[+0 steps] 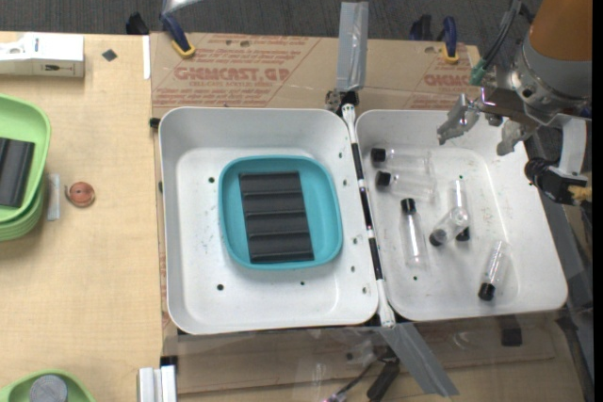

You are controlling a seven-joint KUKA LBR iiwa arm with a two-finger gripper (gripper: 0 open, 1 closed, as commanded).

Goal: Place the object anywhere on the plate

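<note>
A teal plate (325, 214) lies in the left white bin (188, 278), with a black ridged insert (276, 215) in its middle. Several clear tubes with black caps are scattered in the right white bin (528, 297): one (412, 235) near the middle, one (492, 273) at the front right, and a short one (388, 155) at the back left. My gripper (482, 129) hangs over the back right part of the right bin, above the tubes. It is open, and nothing sits between its fingers (455, 123).
A green dish (24, 202) holding a dark block sits at the far left edge. Beside it lies a small round brown disc (81, 194), and a white box (42, 55) rests at the back left. Cardboard (245, 66), held by clamps, lies behind the bins.
</note>
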